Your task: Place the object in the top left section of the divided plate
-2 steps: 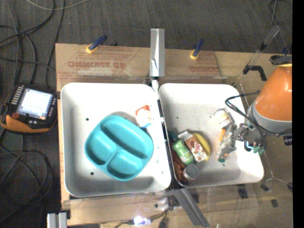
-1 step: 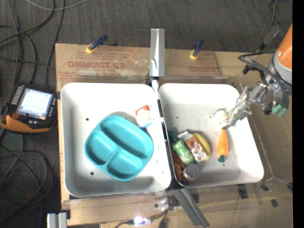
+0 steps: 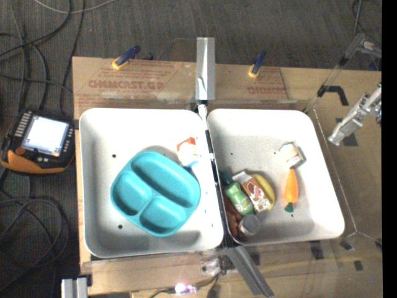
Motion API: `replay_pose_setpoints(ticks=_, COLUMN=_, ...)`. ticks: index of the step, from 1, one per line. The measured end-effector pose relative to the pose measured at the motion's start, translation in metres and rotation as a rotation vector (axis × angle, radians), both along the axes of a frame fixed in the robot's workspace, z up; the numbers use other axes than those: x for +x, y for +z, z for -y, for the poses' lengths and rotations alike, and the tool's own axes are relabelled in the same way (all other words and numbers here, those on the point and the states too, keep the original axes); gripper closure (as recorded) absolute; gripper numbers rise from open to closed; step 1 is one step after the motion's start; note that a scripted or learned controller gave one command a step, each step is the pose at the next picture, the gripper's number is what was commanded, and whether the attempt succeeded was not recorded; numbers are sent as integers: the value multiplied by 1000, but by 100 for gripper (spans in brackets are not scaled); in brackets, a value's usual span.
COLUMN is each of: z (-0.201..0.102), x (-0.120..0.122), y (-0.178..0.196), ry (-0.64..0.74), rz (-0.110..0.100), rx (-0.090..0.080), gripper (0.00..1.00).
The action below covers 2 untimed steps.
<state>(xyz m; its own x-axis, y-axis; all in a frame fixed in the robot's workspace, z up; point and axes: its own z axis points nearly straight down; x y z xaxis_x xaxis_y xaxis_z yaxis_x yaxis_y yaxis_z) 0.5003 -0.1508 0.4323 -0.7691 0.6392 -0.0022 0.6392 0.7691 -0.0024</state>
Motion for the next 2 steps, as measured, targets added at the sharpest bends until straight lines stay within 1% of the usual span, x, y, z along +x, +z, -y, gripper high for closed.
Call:
replay_pose_setpoints(ticks=1, z=-47, x=-11, y=-44, ry=270, rz=-2, rx=3, gripper=100)
replay_pose_setpoints(ticks=2, z=-47, x=-8, y=-37, ry=273, rz=-3, rx=3, gripper=100)
